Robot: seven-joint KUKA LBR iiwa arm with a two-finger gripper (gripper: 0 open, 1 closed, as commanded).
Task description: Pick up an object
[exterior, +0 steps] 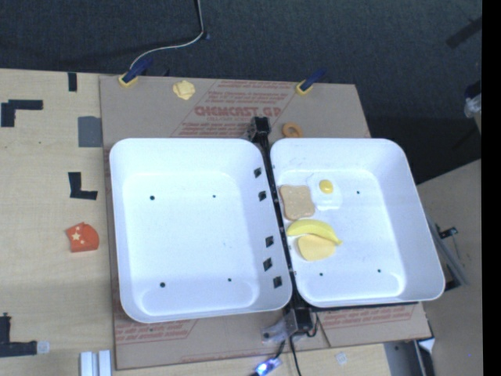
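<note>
You are looking down on the worktop (pixel 47 210), pale wood, with a cardboard sheet (pixel 235 108) laid over it to carry the bins. The left bin (pixel 188 225) and the right bin (pixel 391 210) sit edge to edge, joined along a seam of black clips (pixel 270 218) (presumably to keep them from drifting apart when the arm presses in).

All candidate objects lie in the right bin, clustered against its left wall, near the seam. Largest to smallest: a yellow disc (pixel 314 248), lowest in the group; a banana (pixel 313 229) lying across the disc's upper edge, touching it; a toast slice (pixel 297 201) just above; a fried egg (pixel 325 189) beside the toast, at its upper right.

Outside the bins: a red piece (pixel 82 237) on the bare wood at left, a yellow lump (pixel 184 90) and a small ring (pixel 291 130) on the cardboard.

You cannot tell the state of the jaws from this view. No pick has begun, judging by the undisturbed cluster. The tight grouping and the nearby wall may crowd a grasp; the egg looks the most separate target.
</note>
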